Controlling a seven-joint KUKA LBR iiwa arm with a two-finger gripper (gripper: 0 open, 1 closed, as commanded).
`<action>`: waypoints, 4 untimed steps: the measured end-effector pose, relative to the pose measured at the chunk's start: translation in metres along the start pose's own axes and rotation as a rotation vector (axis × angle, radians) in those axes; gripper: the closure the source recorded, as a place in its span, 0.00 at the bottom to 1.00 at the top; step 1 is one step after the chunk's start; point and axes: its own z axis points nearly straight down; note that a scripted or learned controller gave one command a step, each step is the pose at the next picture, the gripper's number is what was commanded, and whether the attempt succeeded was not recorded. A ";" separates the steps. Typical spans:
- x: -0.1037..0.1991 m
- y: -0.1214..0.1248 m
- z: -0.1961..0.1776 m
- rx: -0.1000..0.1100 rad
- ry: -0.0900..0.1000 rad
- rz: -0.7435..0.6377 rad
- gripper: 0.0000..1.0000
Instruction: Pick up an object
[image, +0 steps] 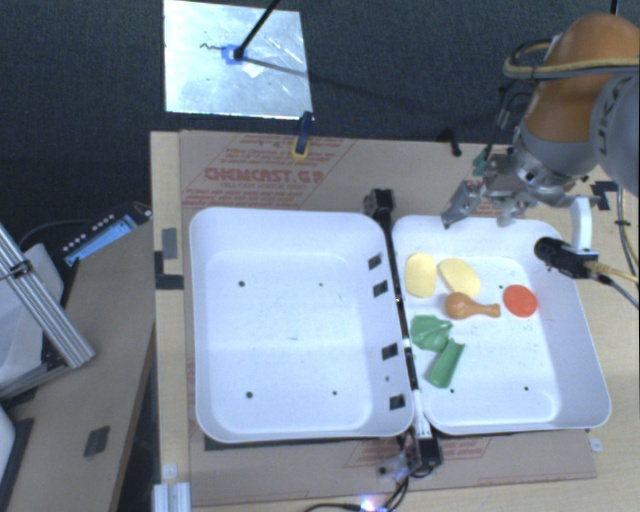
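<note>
Camera view, and the gripper (483, 205) hangs over the far edge of the right bin (570, 400), its grey fingers spread and nothing between them. The arm's orange band (580, 60) sits high at the bench's far right corner.

All the candidates lie bunched in the right bin, toward its far half and near the divider: a pale yellow piece (421, 274) touching a second yellow piece (459, 275), an orange drumstick shape (470, 308) just below them, a red-orange disc (519, 300) toward the right wall, a green leaf-like piece (431, 332) and a green stick (445, 363) nearer the front edge. The left bin (230, 400) sits alongside.

Here is the worry. Those items crowd each other, so a descent onto the yellow pair could land a finger on top of one rather than beside it and shove both aside. The flat pieces look thin, and the fingers may close above them. The gripper also sits close to the bin's far rim, so a straight drop from here risks clipping that wall. The disc, standing a little apart, looks the cleanest target.
</note>
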 end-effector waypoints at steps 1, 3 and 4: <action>-0.031 0.015 0.112 0.005 0.000 0.003 0.00; -0.011 -0.044 0.141 -0.002 0.000 0.001 1.00; -0.007 -0.015 -0.157 -0.020 -0.003 -0.003 1.00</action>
